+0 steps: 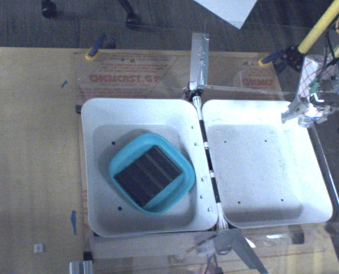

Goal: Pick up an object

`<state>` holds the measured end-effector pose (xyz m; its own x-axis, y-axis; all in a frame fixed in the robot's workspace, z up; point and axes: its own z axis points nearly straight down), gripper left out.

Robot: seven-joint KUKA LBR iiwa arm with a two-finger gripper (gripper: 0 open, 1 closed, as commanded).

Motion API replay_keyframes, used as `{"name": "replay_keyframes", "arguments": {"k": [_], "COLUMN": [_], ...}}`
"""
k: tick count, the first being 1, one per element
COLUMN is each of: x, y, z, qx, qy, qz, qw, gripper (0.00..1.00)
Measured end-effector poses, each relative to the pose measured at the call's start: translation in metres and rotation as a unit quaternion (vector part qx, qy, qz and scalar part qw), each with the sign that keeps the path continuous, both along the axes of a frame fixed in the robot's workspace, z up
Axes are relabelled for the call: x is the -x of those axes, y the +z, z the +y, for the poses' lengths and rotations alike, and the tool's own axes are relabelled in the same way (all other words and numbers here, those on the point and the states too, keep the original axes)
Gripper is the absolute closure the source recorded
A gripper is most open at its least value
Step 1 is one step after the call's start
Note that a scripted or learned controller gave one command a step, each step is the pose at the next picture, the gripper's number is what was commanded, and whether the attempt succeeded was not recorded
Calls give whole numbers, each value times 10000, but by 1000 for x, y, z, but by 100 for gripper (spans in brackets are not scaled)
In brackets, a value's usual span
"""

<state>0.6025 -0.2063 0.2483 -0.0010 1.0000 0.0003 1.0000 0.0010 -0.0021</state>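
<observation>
With our tool (299,112) off at the right bin's (260,210) far right rim, its grip impossible for us to tell, the blue tray (180,164) lying tilted in the left bin (100,124) may slip: its broad, shallow rim offers little purchase.

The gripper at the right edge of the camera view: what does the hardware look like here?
The gripper is small, pale metallic grey and angular, tapering to a point over the right bin's upper right rim. Behind it sits a cluster of thin cables, one greenish, beside a white panel with a red crosshatch pattern. A yellow rod with a black end slants above it. It is too blurred for finer detail.
</observation>
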Motion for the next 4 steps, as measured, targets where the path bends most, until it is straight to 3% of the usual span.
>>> {"name": "replay_keyframes", "arguments": {"k": [1,2,4], "x": [1,-58,-59], "y": [-138,-161,-161], "z": [-10,10,8], "qx": [-44,-15,1], "qy": [1177,1255,1753], "qz": [9,64,94], "qw": [9930,9921,9845], "gripper": [0,0,0]}}
